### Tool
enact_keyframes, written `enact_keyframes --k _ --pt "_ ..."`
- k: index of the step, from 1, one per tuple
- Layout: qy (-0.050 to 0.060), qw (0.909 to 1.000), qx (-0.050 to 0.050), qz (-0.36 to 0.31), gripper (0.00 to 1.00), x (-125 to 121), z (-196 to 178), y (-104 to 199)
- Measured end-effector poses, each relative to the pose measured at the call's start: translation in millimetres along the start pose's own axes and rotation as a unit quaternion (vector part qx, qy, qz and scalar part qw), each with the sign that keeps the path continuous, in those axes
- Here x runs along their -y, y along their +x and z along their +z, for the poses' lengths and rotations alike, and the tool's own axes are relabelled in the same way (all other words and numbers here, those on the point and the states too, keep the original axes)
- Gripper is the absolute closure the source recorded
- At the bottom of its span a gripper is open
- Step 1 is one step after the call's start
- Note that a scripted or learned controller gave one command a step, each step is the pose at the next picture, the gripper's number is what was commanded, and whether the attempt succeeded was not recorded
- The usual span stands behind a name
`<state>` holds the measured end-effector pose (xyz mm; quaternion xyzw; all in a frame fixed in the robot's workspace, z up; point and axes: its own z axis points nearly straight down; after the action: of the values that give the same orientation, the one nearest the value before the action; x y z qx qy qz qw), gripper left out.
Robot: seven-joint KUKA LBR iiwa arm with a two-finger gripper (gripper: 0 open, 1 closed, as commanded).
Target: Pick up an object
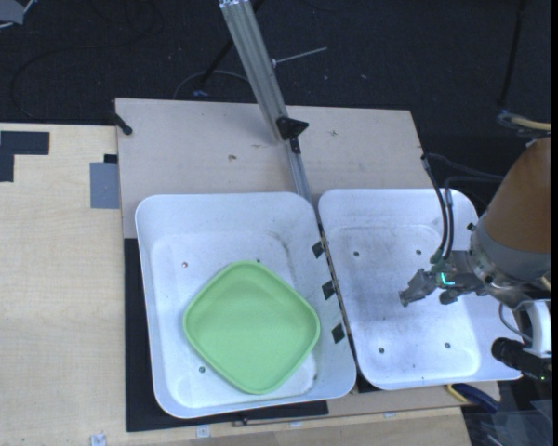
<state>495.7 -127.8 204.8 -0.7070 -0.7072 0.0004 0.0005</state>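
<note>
Lying flat in the left shallow white bin, toward its front, a light green, rounded-square plastic plate sits turned like a diamond. Just beside it, the right shallow white bin shows a bare scuffed floor. Over that bin's right part hangs the grey two-finger gripper, well apart from the plate; whether it is parted or closed I cannot tell.

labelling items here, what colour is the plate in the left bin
Light green, plain with no pattern. The plate shows best in the camera view, lying in the left bin.
</note>
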Motion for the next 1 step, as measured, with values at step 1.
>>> enact_keyframes --k 1 --pt "0.000 1.0000 0.000 0.000 0.00 0.0 0.0 0.0"
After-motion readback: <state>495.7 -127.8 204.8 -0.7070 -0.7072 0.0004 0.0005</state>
